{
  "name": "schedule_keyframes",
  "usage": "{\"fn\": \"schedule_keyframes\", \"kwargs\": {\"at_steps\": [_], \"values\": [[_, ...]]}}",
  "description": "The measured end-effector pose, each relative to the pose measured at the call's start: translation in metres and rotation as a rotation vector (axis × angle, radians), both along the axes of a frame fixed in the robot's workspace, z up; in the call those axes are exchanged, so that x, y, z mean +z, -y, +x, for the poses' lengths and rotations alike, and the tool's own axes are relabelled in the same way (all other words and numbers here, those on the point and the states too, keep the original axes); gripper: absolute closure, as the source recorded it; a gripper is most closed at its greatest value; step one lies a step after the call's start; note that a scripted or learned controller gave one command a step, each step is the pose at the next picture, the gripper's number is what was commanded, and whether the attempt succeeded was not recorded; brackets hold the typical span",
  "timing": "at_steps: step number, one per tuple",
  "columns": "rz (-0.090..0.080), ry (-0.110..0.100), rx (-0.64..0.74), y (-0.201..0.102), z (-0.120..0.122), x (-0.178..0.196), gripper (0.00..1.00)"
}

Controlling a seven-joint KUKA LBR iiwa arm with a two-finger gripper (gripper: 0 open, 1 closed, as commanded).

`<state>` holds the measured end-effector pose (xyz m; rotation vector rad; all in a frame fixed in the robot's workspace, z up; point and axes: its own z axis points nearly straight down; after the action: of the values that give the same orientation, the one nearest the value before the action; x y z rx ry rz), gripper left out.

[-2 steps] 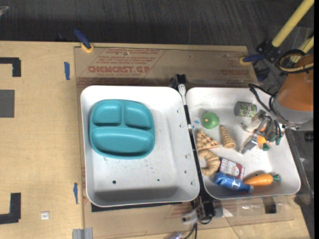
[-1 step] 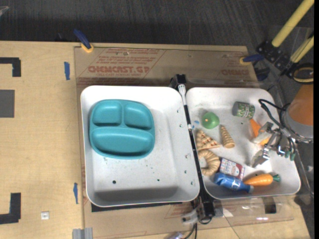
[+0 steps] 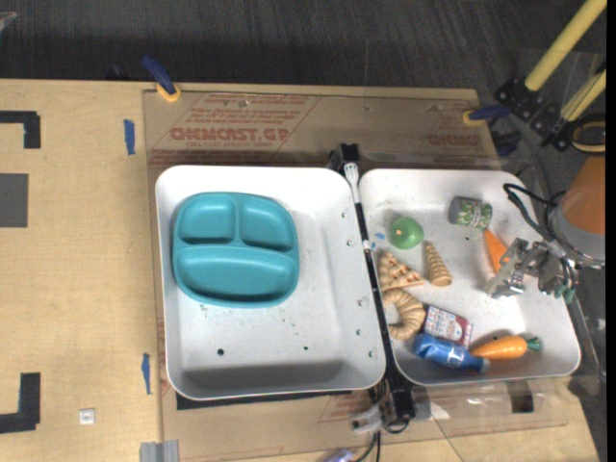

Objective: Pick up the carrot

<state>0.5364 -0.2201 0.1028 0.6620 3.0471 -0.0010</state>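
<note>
A pale wooden table (image 3: 67, 287) carries a cardboard sheet (image 3: 318, 123) and two shallow white bins side by side, with dark carpet (image 3: 289, 17) beyond. The left bin (image 3: 260, 354) holds a teal divided plate (image 3: 234, 248). The carrot (image 3: 502, 346), orange with a green tip, lies on its side near the front edge of the right bin (image 3: 423, 186), just beside a blue packet (image 3: 445, 353). The pincer (image 3: 510, 275) hovers above it; whether it is clenched or released cannot be told.
</note>
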Motion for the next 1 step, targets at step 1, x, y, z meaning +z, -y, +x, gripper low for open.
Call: {"fn": "schedule_keyframes", "kwargs": {"at_steps": [1], "values": [[-0.005, -0.007, 0.339, 0.0039, -0.0508, -0.0120, 1.00]]}}
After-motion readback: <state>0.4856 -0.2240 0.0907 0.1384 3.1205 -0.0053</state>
